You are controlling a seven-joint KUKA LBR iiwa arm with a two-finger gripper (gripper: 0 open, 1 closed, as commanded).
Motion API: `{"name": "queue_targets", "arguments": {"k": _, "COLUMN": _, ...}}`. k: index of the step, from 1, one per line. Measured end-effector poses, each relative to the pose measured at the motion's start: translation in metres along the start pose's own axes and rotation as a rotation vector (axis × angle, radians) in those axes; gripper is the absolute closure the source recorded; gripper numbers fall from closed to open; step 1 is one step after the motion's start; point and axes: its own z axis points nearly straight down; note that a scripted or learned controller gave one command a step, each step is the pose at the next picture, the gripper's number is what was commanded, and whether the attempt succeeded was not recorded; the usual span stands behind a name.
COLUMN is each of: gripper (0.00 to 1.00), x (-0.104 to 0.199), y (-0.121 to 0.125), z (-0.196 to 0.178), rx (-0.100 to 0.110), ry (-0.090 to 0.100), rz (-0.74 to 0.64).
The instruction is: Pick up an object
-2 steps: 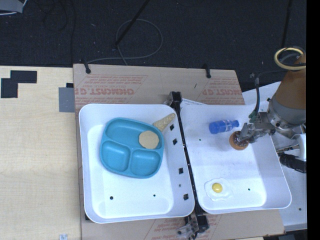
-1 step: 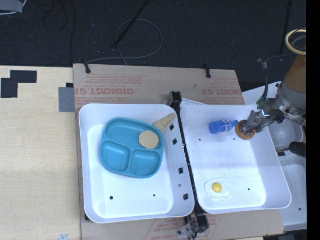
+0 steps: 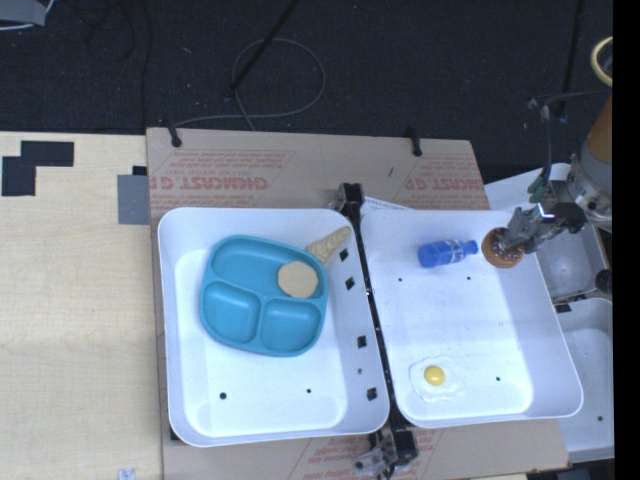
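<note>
My gripper (image 3: 520, 230) hangs at the right bin's (image 3: 560, 368) far right rim, beside a brown disc (image 3: 500, 249); the blue bottle (image 3: 446, 253) lies just left.

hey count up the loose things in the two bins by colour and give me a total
Blue: 2, the plate and the bottle
Tan: 2, the disc and the cone
White and yellow: 1, the egg
Brown: 1, the round thing at the hand
Total: 6
</note>
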Motion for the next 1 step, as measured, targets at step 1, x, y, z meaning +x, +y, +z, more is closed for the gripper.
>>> {"name": "queue_targets", "arguments": {"k": 1, "gripper": 1.0, "x": 0.0422, "y": -0.0004, "z": 0.0022, "rx": 0.005, "ry": 0.003, "rz": -0.002}}
